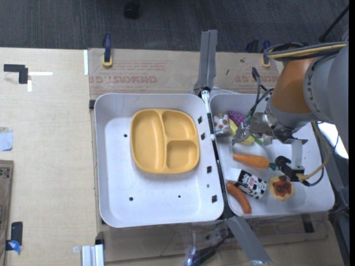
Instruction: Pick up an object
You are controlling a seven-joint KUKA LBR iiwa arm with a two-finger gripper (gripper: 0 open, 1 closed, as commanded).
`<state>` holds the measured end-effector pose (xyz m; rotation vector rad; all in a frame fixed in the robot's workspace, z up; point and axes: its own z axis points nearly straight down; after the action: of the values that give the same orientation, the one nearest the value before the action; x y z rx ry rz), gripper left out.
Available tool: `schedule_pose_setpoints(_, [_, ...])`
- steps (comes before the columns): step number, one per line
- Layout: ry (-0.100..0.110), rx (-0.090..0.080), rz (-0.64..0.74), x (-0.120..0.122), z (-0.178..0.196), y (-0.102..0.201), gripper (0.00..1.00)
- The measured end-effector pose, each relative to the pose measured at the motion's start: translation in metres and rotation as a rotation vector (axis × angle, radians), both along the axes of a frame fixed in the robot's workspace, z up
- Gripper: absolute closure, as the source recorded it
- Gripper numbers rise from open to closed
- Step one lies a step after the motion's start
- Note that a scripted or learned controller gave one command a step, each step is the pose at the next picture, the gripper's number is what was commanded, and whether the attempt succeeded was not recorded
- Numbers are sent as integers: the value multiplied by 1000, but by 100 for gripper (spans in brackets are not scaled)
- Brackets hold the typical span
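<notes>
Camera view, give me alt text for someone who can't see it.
A grey robot arm with an orange band reaches into the right white bin, its hand low over toy food: a carrot, sausage, small pizza and can. The left bin holds a yellow divided plate.

Two white bins seen from above, arm reaching into the right one

A yellow divided plate [165, 141] is sat in the left bin [111, 204]. In the right bin [319, 195], the gripper [242, 136] is lowered by a yellow toy [247, 139], above a carrot [251, 160], sausage [239, 197] and cow-print block [252, 184].
</notes>
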<state>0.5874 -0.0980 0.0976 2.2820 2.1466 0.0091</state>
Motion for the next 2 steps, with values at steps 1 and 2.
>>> schedule_pose_setpoints(1, [10,2,-212,47,51,-8,0])
schedule_pose_setpoints(2, [12,-1,-210,47,60,-9,100])
